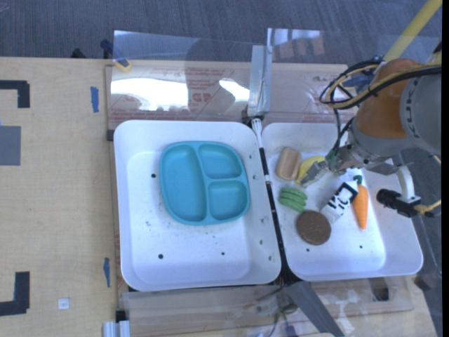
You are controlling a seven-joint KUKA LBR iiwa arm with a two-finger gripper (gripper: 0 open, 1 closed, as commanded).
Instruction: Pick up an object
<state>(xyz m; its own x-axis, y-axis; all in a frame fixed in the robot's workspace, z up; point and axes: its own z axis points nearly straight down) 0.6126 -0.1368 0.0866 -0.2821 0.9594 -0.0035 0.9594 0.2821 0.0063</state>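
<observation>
Two white bins sit side by side; over the right bin [400,258], near its far edge, the arm [393,111] bends down, and its gripper [324,168] touches the banana [309,168]; whether it grips, I cannot tell.

Bright, even overhead light filled the scene. Strong white glare streaked the clear plastic sheet [182,83] behind the two shallow white bins [140,258]. Shadows were soft and faint. Small items looked slightly blurred, perhaps from low resolution.

Claw [319,172] beside banana [310,166] (right bin [403,258])
</observation>
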